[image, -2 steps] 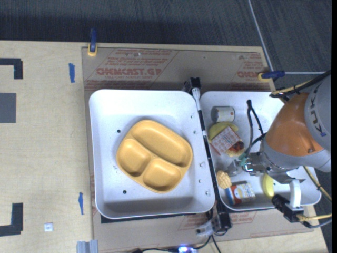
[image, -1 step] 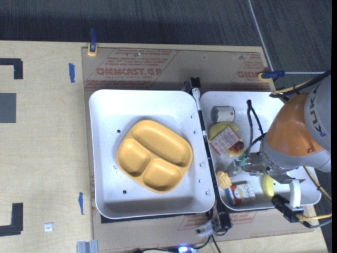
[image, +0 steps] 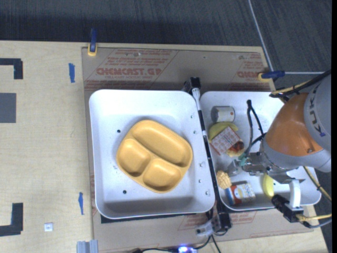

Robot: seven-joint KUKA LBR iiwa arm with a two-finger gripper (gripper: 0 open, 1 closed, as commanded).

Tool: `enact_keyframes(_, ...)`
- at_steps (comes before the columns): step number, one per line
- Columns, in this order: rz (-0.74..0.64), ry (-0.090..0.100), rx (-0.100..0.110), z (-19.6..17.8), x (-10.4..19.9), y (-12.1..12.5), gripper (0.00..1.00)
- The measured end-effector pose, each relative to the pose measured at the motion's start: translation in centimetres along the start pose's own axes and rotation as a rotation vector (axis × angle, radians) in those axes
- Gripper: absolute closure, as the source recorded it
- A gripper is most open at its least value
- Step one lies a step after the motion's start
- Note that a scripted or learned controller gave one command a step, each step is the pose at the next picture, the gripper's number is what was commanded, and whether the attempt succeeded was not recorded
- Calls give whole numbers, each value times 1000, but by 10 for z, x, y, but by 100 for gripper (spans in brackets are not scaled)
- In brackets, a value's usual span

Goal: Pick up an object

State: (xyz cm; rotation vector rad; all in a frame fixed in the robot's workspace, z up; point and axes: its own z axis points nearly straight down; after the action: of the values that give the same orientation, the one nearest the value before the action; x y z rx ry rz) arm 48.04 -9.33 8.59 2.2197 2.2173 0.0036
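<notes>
The right bin (image: pixel 263 100) holds several small objects. A grey can (image: pixel 223 113) lies at its far left, with a yellow banana-like piece (image: pixel 221 128) and a red-and-white packet (image: pixel 228 140) just in front of it. A corn cob (image: pixel 224 179) and a red-labelled jar (image: pixel 240 192) lie at the near left. A yellow-green piece (image: pixel 268 185) shows beside the arm. My gripper (image: pixel 246 164) hangs low over the middle of this bin, between the packet and the jar. The orange wrist band (image: pixel 292 130) covers what lies behind it.
The left bin (image: pixel 102 141) carries a yellow three-compartment plate (image: pixel 154 155). A black divider (image: pixel 202 136) runs between the bins. Cables (image: pixel 253 121) loop from the wrist over the right bin. Brown cardboard (image: pixel 158 67) lies under both bins.
</notes>
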Motion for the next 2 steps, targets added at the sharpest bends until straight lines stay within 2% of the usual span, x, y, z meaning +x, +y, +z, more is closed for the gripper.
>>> enact_keyframes(2,-1,1,0,0,-1,0,0)
